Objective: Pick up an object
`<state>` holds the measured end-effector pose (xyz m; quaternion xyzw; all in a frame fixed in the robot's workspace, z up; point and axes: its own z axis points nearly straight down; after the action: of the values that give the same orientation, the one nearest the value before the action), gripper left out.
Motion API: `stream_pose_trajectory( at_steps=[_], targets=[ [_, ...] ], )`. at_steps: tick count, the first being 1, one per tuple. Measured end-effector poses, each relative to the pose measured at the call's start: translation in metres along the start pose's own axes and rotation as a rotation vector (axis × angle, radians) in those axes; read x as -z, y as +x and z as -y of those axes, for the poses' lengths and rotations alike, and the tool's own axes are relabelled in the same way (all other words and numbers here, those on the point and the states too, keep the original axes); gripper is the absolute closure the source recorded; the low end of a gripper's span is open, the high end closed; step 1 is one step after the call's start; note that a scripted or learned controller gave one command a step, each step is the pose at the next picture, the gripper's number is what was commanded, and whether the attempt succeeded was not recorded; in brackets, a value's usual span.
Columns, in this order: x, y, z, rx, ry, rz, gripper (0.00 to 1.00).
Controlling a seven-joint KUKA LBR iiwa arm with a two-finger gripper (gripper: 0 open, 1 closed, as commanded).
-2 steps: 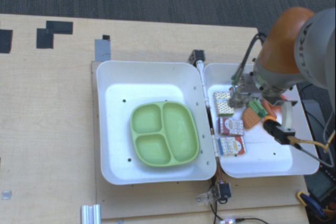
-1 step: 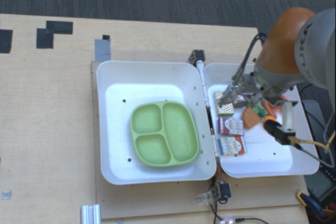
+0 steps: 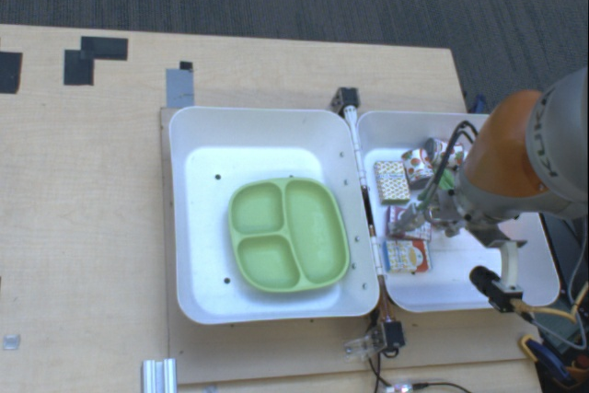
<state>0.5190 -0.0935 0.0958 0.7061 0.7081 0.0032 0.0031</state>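
Several small packets lie in the left part of the right bin [image 3: 460,285]. A dotted green-white packet [image 3: 393,181] lies near the bin's left wall. A round brownish item [image 3: 419,164] rests behind it, and a white packet with red and blue print [image 3: 406,256] lies nearer the front. A reddish packet [image 3: 401,218] sits between them. My gripper [image 3: 425,214] is low in this bin, right beside the reddish packet; the wrist hides how the two meet.
The left bin [image 3: 207,198] holds a light green three-compartment plate [image 3: 289,235]. A raised rim [image 3: 361,198] divides the two bins. The arm's orange band [image 3: 502,152] covers the right bin's back right part. Cables [image 3: 543,350] lie at the front right.
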Motion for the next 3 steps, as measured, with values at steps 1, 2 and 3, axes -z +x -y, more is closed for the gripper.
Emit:
stream_pose_trajectory(
  at_steps=[1,2,3],
  targets=[
    [0.012,0.001,-0.002,0.002,-0.006,-0.001,1.00],
    [0.011,0.001,-0.002,0.002,-0.003,-0.001,0.00],
    [-0.008,0.007,0.029,-0.001,-0.003,0.002,0.00]
  ],
)
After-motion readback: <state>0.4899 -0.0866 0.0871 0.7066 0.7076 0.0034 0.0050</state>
